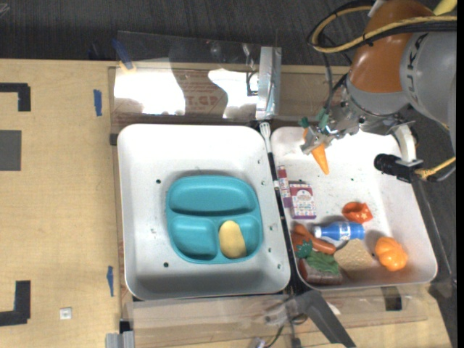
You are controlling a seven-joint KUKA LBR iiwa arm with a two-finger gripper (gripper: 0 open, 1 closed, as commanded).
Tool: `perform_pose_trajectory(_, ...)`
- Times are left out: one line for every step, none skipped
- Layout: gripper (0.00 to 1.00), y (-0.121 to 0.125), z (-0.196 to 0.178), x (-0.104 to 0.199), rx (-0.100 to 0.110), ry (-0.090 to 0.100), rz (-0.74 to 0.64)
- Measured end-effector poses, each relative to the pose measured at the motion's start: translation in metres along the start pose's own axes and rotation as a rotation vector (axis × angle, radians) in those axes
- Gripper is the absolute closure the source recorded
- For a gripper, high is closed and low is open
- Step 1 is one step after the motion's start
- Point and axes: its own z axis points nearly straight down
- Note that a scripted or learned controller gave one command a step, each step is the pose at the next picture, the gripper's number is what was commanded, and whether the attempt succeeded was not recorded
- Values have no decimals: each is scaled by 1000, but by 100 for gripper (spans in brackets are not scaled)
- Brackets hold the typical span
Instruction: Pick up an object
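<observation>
Teal tray (210, 194), yellow lemon (232, 238), orange carrot (321, 158)

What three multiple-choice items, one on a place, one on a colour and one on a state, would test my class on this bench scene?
1. Where does the yellow potato-like toy lie?
A. the teal tray's lower right compartment
B. the right bin
C. the bench

2. What colour is the bottle's body?
A. green
B. blue
C. black

3. How is the toy carrot?
A. flat in the left bin
B. between the gripper's fingers, above the right bin
C. under the bottle

Key: 1 A, it rests in that compartment; 2 B, blue with white ends; 3 B, it hangs tip down from the fingers.
</observation>
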Motion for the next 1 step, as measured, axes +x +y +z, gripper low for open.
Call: perform_pose_trajectory(100,31,-51,17,5,0,-254)
